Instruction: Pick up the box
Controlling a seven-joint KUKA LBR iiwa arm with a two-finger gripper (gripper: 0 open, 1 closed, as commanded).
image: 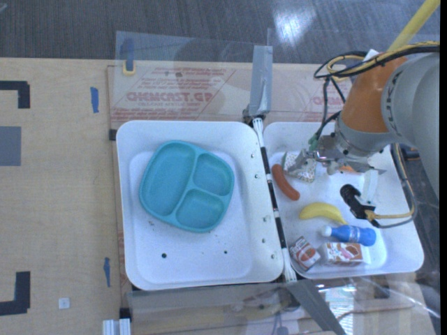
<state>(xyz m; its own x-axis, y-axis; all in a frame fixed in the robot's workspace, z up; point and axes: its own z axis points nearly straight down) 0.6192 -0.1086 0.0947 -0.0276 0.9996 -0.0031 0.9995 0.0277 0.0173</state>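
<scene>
The gripper (302, 160) hangs low in the right bin (405, 257), upper middle of the frame; its state I cannot tell; the box (344, 254) lies near the bin's lower edge, just beside a bottle (353, 234) and a banana (323, 212).

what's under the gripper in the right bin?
The gripper sits over a small white speckled item at the right bin's upper left, beside the hot dog. The wrist covers whatever lies behind it, so the item's full shape stays hidden.
</scene>
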